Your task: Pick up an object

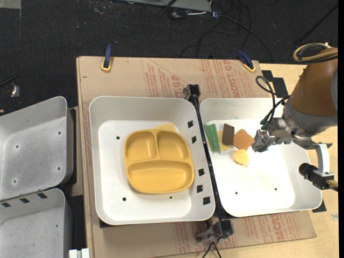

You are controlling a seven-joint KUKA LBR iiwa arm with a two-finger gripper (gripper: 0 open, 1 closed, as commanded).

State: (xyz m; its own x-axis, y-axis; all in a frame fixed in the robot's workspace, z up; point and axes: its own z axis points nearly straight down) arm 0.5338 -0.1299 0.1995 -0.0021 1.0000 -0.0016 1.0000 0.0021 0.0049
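In the right bin [269,198] lie a green block [213,136], a dark brown block [228,135], an orange piece [243,139] and a small yellow piece [241,157], all clustered near the bin's left wall. My gripper [260,143] hangs low over the bin just right of the orange piece, close to it. Nothing shows between its tips from this angle. The arm's orange band [318,85] rises at the right edge.
The left bin [107,198] holds a yellow divided plate [159,161]. A black divider [202,144] runs between the bins. Grey trays [32,144] lie off the bench at the left. Cables trail behind the bench.
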